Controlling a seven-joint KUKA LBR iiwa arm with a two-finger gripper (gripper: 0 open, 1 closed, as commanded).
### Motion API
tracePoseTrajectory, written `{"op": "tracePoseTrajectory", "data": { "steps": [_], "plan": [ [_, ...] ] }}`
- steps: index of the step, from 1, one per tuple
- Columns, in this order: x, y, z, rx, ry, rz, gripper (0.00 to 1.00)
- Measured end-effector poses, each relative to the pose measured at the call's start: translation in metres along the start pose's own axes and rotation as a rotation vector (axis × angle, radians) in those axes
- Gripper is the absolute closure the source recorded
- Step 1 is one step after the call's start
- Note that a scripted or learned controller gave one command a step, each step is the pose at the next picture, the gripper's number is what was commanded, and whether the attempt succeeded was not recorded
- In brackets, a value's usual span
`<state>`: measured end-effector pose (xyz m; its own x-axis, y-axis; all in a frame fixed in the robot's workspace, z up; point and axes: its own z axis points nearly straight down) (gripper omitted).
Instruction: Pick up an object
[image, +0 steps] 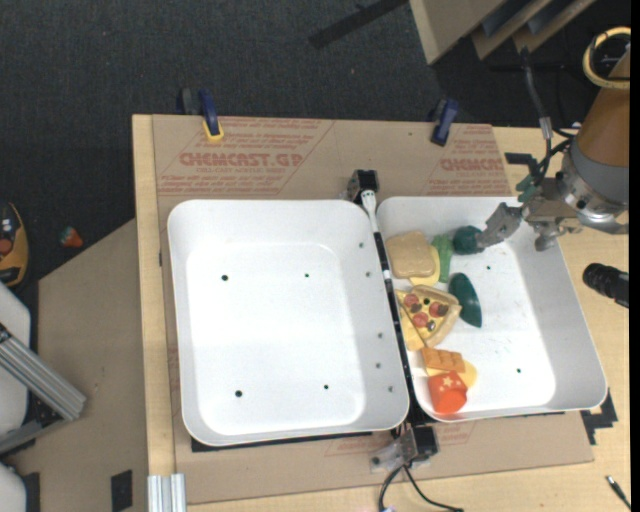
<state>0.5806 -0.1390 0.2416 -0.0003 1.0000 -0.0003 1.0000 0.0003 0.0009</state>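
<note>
Beside the bread slice (412, 255), a pizza slice (429, 310) and green pieces (466, 300) crowd together.

Red "CHEMCAST GP" print repeats on the brown paper-masked sheet (300, 150) under the bins; right-hand copy partly cut off.

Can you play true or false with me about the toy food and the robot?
1. All the toy food lies in the right white bin. True.
2. The pizza slice toy sits in the left white bin. False: it lies in the right bin, near the divider.
3. The red tomato-like toy is the piece closest to the bin's near edge. True.
4. The tool grips the tan bread slice toy. False: it hovers by the round dark green toy.
</note>
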Motion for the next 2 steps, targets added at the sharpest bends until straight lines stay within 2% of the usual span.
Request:
{"op": "tracePoseTrajectory", "data": {
  "steps": [1, 2],
  "plan": [
    [0.025, -0.003, 0.164, 0.007, 0.003, -0.001, 0.00],
    [0.042, 0.083, 0.161, 0.021, 0.002, 0.002, 0.00]
  ]
}}
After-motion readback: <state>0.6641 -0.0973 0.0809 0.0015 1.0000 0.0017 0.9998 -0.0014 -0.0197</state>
